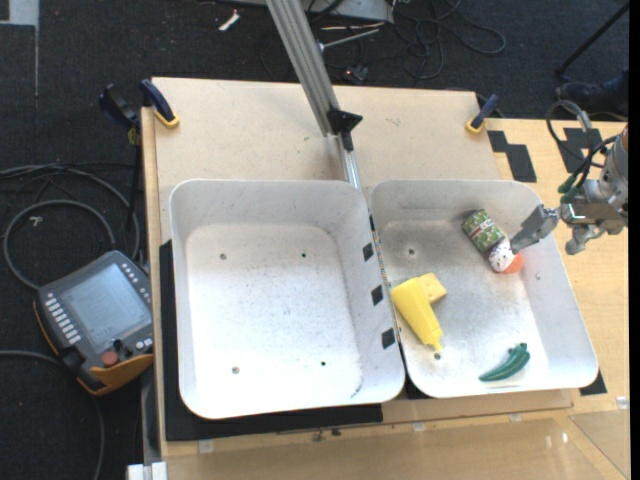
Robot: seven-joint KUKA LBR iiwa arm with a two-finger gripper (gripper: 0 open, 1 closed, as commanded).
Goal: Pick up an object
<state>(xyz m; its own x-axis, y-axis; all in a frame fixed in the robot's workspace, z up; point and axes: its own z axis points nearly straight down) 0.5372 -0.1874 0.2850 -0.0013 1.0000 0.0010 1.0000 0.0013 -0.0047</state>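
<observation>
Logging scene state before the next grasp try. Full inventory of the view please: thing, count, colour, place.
bins: 2, white, side by side on the bench
yellow object: 1, yellow, right bin, near its left wall
can: 1, green patterned, right bin, upper right
ball: 1, white and orange, right bin, just below the can
green object: 1, dark green, right bin, lower right corner
clamps: 2, blue and yellow, back corners of the bench
pole: 1, grey metal, slanting from the top down to the gap between the bins
pendant: 1, grey and orange, on the floor to the left
cables: several, black, on the floor
gripper: 1, grey, over the right bin's right rim, near the ball
</observation>
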